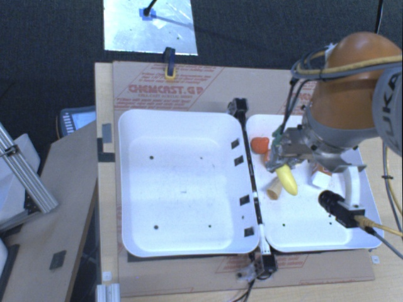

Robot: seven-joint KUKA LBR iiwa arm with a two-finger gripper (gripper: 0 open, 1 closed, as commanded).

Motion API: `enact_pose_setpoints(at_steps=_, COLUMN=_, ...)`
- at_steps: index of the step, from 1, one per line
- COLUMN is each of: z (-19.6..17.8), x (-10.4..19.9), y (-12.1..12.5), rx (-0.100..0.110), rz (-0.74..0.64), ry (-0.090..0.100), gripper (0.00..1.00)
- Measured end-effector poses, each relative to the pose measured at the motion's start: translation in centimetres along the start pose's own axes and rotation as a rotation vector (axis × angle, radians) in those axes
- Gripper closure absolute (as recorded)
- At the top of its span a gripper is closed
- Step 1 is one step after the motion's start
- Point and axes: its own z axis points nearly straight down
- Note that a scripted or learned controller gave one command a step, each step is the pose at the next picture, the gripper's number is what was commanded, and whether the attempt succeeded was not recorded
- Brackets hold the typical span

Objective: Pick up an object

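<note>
Your yellow banana-like piece (pixel 287 180) lies mid right bin (pixel 302 241), long axis slanting toward the near right corner. The gripper (pixel 281 156) sits just beyond its far end; its grasp can't be made out.

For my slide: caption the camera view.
KUKA gripper poised over a yellow object in the right bin.

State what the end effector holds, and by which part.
Cannot be told: the end effector sits right above the yellow banana-shaped object, its grip hidden.
</note>
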Motion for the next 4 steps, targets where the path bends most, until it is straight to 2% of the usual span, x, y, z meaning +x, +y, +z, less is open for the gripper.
enact_pose_setpoints(at_steps=4, z=-4.2, x=0.0, y=0.3, rx=-0.007, rz=-0.031, ry=0.0, gripper=1.0)
